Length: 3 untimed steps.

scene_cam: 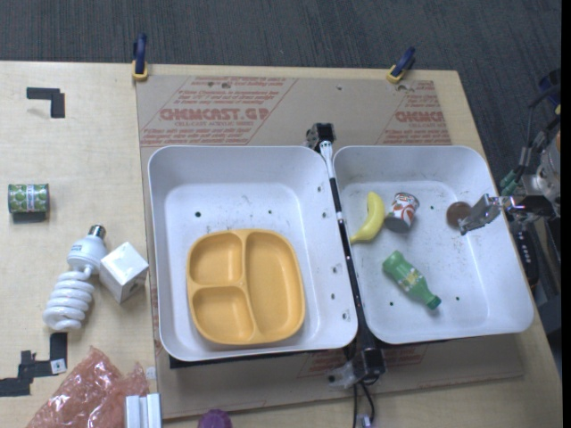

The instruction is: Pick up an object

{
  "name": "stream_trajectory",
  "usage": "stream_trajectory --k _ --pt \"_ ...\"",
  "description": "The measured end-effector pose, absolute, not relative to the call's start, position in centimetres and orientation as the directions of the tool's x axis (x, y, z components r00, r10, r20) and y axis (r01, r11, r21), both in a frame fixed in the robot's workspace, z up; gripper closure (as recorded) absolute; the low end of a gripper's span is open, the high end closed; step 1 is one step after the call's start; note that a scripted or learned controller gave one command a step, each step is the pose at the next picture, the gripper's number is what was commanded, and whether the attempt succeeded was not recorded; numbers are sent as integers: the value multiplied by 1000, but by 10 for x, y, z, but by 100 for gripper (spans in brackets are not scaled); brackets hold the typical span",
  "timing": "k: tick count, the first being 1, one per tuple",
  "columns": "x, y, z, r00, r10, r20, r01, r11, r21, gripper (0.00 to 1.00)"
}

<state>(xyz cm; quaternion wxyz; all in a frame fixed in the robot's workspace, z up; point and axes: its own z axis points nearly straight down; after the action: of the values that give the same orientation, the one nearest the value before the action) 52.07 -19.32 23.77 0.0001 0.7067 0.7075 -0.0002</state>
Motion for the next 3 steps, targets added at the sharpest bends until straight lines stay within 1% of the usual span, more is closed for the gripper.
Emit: stream_trajectory --k 1,2,3 --pt "489 -191 92 1 1000 0 1000 -1 0 0" --pt "490 -192 102 4 1000 -1 1000 -4 2 100" --pt "490 -192 102 4 1000 -1 1000 -4 2 0"
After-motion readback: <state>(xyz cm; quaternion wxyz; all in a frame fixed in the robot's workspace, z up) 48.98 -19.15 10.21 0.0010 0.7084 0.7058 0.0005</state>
